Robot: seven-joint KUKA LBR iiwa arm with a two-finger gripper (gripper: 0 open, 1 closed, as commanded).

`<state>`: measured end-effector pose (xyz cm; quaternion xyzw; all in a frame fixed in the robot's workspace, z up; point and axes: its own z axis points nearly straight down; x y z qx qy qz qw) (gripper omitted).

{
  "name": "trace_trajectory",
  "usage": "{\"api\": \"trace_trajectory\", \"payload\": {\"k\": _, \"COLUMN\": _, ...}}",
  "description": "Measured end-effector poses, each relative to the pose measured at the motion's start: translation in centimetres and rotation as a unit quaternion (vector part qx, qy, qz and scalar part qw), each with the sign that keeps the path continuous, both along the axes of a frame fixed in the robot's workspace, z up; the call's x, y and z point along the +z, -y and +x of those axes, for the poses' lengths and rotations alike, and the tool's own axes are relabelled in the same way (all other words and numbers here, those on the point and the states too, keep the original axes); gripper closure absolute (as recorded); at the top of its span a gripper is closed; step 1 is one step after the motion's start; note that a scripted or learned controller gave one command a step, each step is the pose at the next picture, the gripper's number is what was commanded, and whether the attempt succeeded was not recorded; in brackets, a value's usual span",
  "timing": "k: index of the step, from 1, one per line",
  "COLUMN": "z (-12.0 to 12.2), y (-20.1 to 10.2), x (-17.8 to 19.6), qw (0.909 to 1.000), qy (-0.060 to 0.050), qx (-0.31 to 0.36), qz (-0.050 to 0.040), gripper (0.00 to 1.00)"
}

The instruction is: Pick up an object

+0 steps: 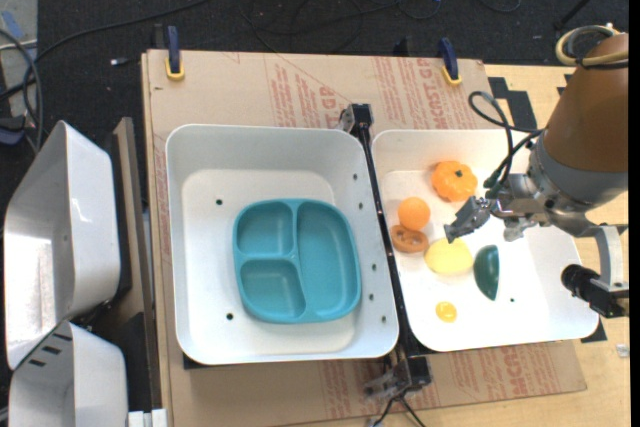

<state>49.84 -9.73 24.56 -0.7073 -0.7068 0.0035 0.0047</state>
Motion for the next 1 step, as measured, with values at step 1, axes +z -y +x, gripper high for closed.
{"api": "trace_trajectory", "payload": {"k": 1, "z": 0.21, "y": -0.01, "x": 0.51, "qw": 1.0000, "qy": 0.005, "qx": 0.001, "qz": -0.0006, "gripper": 0.00}}
